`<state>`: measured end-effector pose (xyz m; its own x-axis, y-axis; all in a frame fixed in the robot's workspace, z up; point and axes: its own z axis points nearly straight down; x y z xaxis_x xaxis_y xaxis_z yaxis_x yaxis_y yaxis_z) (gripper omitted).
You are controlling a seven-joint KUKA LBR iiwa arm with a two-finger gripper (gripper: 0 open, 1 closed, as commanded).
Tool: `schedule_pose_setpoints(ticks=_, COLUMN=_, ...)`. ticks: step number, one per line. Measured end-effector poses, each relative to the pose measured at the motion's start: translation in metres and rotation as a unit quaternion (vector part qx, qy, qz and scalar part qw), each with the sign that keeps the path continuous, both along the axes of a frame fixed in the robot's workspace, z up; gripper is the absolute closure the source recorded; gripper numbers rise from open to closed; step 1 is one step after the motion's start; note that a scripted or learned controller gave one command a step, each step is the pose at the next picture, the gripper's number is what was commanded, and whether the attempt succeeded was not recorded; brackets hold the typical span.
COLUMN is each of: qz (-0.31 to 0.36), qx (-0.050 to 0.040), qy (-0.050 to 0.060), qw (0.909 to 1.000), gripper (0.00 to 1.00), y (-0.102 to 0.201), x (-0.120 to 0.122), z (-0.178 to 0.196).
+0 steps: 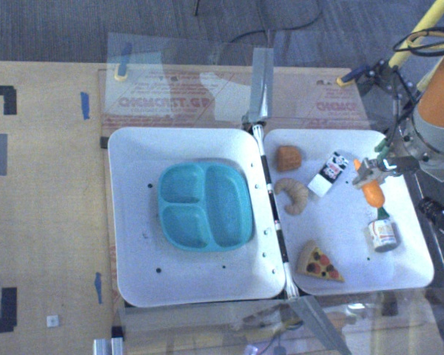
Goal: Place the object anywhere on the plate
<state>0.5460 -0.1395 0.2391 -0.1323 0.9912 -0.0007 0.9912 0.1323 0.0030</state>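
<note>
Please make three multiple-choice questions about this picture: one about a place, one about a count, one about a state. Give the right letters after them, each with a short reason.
1. Where does the blue plate lie?
A. in the left bin
B. in the right bin
C. on the wooden bench

2. How many compartments does the plate have?
A. two
B. three
C. five

3. In what state is the plate?
A. it holds the pizza slice
B. it holds the croissant
C. nothing lies in it

Answers:
1. A: the plate lies in the middle of the left bin.
2. B: two small sections on its left side and one long section on its right.
3. C: the pizza slice and the croissant both lie in the right bin, where the gripper is above an orange object.
</note>
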Motion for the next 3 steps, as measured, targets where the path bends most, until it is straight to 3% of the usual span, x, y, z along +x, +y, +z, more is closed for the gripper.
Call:
schedule_pose_setpoints(ticks=1, qz=0.115, qx=-0.0003, qy=0.0, qw=0.9934, gripper=1.0, y=0.124, x=0.042, z=0.062)
schedule_pose_setpoints(ticks=2, qz=0.171, qx=0.0, qy=0.001, qw=0.9852, gripper=1.0, y=0.198, x=0.052, z=0.021)
schedule_pose_setpoints(ticks=3, qz=0.171, qx=0.0, qy=0.001, qw=0.9853, gripper=0.0, y=0.198, x=0.052, z=0.021)
